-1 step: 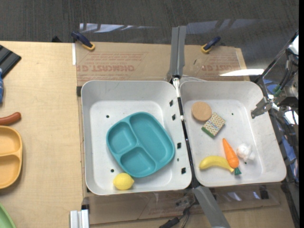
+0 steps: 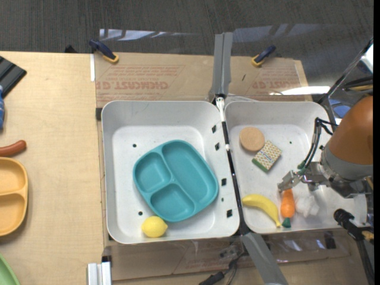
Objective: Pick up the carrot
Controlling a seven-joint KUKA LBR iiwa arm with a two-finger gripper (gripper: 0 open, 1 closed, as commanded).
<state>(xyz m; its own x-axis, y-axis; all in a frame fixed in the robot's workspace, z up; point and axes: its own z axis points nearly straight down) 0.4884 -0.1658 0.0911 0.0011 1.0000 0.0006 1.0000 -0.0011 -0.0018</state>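
The carrot [image 2: 287, 205] is orange with a green end and lies lengthwise on the floor of the right bin [image 2: 279, 119], near its front wall. My gripper [image 2: 295, 184] hangs at the carrot's far end, reaching in from the right under the orange band of the arm [image 2: 356, 138]. Its fingers stand apart, one to the left of the carrot's tip [image 2: 284, 184] and one to the right, so it is open. The carrot rests on the bin floor and is not lifted.
A yellow banana [image 2: 262, 206] lies just left of the carrot. A tan round disc [image 2: 252, 139] and a patterned sponge block [image 2: 267, 155] sit farther back in the right bin. The left bin [image 2: 119, 159] holds a teal divided plate [image 2: 174, 180] and a lemon [image 2: 154, 226].
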